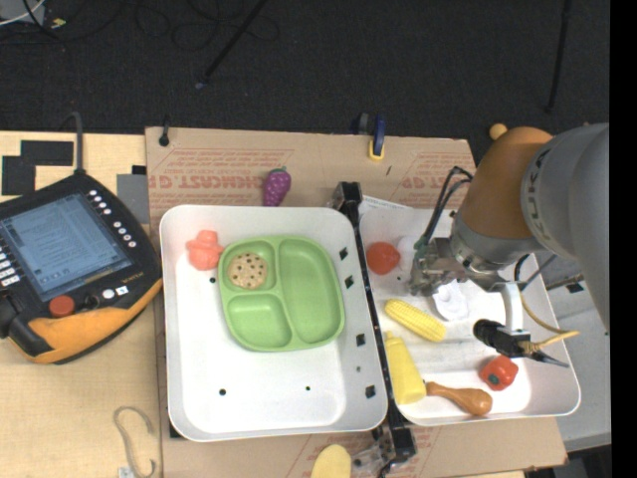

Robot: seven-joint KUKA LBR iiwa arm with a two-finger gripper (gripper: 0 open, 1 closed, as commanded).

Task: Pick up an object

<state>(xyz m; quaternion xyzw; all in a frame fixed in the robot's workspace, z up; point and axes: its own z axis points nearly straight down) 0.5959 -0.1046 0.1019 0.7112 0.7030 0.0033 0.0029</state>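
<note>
Jaws (pixel 430 279) hang over the bumpy plastic-looking corn cob (pixel 415 320), tomato (pixel 383 258) beside, can't tell if they're open.

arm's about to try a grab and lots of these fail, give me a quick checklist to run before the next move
1. Gripper over the right bin: ok.
2. Object between the fingers: cannot tell.
3. Targets close by, corn cob and orange ball: ok.
4. Corn cob free of neighbours: not ok, it nearly touches the yellow block.
5. White crumpled item clear of the gripper: not ok, it sits right beside it.
</note>
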